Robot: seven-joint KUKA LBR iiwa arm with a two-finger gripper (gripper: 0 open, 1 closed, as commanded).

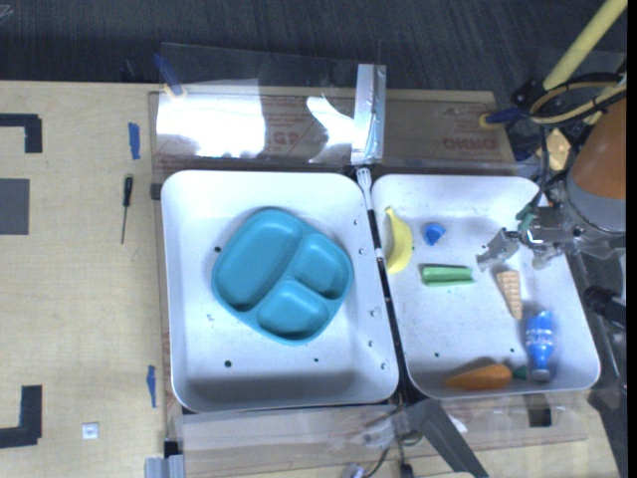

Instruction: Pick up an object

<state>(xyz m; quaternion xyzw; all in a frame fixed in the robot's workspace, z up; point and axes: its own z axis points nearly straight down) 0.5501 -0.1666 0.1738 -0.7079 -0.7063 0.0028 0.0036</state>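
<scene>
Hovering over right bin (pixel 587 352), gripper (pixel 510 251) spreads fingers, nothing between them. Step: approach, no pick yet. Cone (pixel 512 292) lies just below; pea pod (pixel 446 276), bottle (pixel 538 341), carrot (pixel 480 375) near. Next move, by judgement: drop onto 1 object, close.

Faint reddish print runs across the brown cardboard strip (pixel 438 132) behind the two bins, but the letters are too small and blurred to read. The same kind of print shows through the clear plastic sheet (pixel 259 118) on the left part, washed out by glare; no other writing can be read
</scene>
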